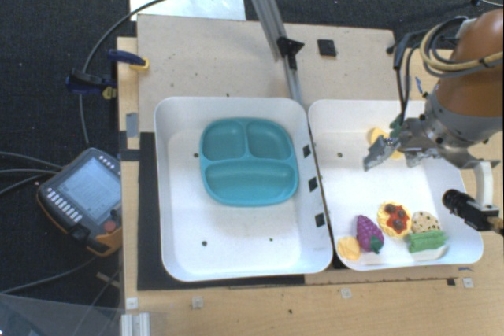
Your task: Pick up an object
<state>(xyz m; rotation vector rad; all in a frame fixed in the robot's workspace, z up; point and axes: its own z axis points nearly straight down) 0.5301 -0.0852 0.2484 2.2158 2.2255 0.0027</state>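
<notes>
Gripper (380,153) low over right bin (346,193), upper part; whether open or closed cannot be told, nothing seen in its hold. Yellow piece (377,135) just behind it. Toy foods well apart at bin's near edge: purple grapes (368,232), pizza slice (394,218), green-and-tan sandwich (426,234). Teal divided plate (248,162) in left bin (181,240).

A teal plate (249,162) in a white bin (177,248) — beside it purple grapes (368,233), and a yellow pizza (394,219) dotted red.
</notes>
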